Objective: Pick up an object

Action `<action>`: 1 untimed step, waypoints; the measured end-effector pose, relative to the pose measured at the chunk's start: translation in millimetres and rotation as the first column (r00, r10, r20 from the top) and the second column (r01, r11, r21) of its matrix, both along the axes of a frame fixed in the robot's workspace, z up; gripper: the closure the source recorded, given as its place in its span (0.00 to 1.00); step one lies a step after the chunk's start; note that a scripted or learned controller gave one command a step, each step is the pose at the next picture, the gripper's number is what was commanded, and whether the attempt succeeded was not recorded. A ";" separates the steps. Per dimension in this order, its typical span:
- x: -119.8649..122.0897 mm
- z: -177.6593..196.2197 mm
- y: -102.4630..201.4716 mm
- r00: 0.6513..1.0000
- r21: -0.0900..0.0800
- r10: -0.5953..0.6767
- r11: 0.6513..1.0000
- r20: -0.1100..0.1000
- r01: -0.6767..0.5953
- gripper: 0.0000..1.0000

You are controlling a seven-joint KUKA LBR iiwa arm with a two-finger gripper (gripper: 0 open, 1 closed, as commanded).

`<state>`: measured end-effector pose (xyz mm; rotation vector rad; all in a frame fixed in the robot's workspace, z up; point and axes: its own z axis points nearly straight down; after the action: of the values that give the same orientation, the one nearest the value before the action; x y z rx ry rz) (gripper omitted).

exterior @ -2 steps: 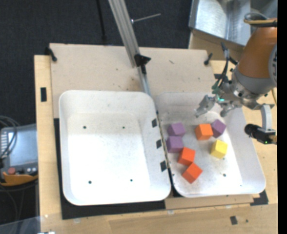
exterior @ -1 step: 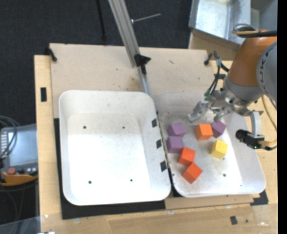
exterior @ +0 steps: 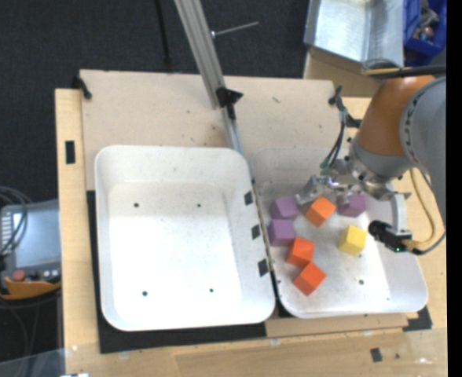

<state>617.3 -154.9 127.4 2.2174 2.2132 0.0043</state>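
Observation:
The right bin [exterior: 404, 293] holds several small cubes. An orange cube [exterior: 320, 210] lies just below my gripper [exterior: 328, 188], which hangs low over the bin's upper middle. Whether the gripper touches that cube is unclear. Two purple cubes [exterior: 285, 207] [exterior: 281, 231] sit to the left of it, near the bin's left wall. A third purple cube [exterior: 353, 204] sits to the right, partly under the wrist. Two red-orange cubes [exterior: 300, 251] [exterior: 310, 277] lie lower down, and a yellow cube [exterior: 352, 240] rests at the lower right.
The left bin [exterior: 176, 234] stands beside the right one, and their walls meet near the purple cubes. A slanted aluminium rail [exterior: 203, 45] rises from behind the bins. The arm's cable and black connector [exterior: 388, 234] hang over the right bin's right side.

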 end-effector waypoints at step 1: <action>1.1 -29.8 -2.1 1.000 0.000 -0.003 1.000 -0.005 0.003 0.00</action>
<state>618.4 -157.0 97.7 2.2231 2.2133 -0.0013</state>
